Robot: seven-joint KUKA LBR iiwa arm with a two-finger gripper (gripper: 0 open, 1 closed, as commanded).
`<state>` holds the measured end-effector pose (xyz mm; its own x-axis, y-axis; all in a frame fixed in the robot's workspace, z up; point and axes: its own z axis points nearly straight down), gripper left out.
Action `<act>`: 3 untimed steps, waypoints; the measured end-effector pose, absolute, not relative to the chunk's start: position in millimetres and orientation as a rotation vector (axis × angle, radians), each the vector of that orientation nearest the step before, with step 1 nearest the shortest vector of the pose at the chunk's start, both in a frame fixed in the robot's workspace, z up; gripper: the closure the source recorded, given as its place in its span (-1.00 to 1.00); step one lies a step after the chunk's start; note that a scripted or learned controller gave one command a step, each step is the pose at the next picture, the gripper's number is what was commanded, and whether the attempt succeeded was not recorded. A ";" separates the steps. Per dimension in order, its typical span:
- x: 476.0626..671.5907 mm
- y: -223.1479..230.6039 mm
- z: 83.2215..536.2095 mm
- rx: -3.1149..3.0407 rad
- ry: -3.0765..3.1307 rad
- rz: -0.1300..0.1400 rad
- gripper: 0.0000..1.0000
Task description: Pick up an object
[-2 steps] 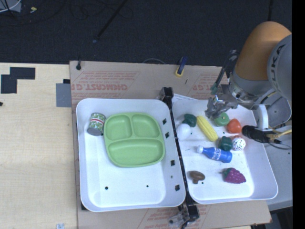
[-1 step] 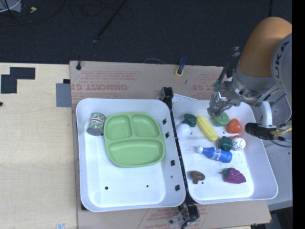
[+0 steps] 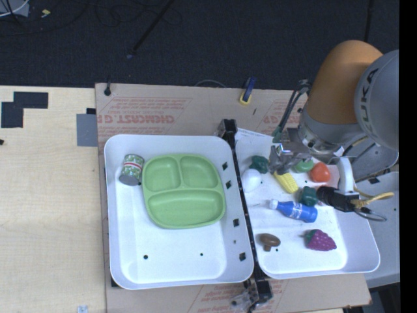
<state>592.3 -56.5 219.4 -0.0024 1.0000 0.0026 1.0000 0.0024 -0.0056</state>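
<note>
**Two bins, nothing lifted yet: gripper low over right-bin clutter**

Gripper (image 3: 281, 156) sits low in the right bin (image 3: 365, 256), at the upper edge of the toy pile. Jaw state: cannot tell; the wrist and the slanted view hide the gap. Nothing is visibly held.

Candidates, placed from the jaws:
- yellow corn (image 3: 287, 180): just below, the closest item, possibly touching.
- dark green piece (image 3: 260, 163): just to the left.
- white egg (image 3: 251, 180): below and left, near.
- red tomato (image 3: 320, 172): off to the right, partly under the arm.
- blue bottle (image 3: 294, 210): farther below, lying flat.
- purple grapes (image 3: 320, 240) and brown mushroom (image 3: 268, 241): well apart, at the near end.

Left bin (image 3: 124, 253) holds a green divided plate (image 3: 183, 190) and a small can (image 3: 132, 169), well apart from the jaws.

Progress, as judged: approach done; grasp and lift both remain. Corn looks the likely target.
</note>
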 end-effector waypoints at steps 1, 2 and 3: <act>564.8 -15.3 219.1 -2.215 -2.220 0.004 1.00; 521.7 27.4 222.6 -2.214 -2.220 0.005 1.00; 503.6 27.3 218.5 -2.223 -2.214 0.006 1.00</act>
